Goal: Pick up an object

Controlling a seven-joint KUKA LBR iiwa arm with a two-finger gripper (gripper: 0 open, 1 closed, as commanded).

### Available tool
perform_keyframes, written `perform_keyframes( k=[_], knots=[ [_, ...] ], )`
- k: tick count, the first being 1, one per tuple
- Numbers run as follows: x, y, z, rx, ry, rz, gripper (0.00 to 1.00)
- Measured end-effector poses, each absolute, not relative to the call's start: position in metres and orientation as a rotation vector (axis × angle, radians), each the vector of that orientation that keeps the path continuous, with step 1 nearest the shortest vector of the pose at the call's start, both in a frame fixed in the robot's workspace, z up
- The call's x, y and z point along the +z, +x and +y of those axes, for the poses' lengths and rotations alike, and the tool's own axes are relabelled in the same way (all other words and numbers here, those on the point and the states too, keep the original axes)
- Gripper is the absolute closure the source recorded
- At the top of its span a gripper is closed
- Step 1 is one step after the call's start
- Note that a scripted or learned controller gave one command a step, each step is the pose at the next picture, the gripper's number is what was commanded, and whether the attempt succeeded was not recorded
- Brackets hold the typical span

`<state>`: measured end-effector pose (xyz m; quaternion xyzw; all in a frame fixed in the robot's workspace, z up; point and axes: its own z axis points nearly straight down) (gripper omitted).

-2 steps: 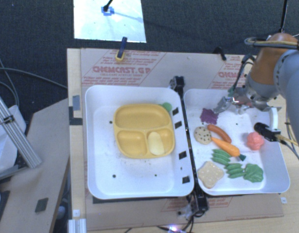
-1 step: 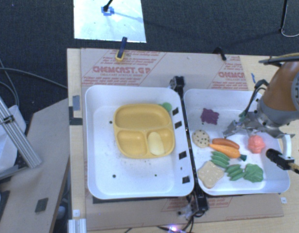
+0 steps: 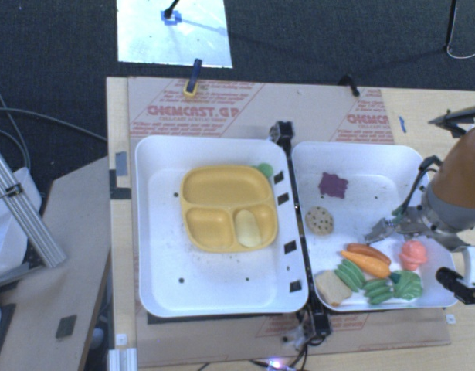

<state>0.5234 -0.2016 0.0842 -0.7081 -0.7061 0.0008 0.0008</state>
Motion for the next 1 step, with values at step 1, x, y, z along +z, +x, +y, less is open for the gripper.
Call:
perform_keyframes(
  k=[1],
  knots=[
    [0.0953,0.5273,-0.2005,-0.003,-2.223,-2.226,1.00]
  ],
)
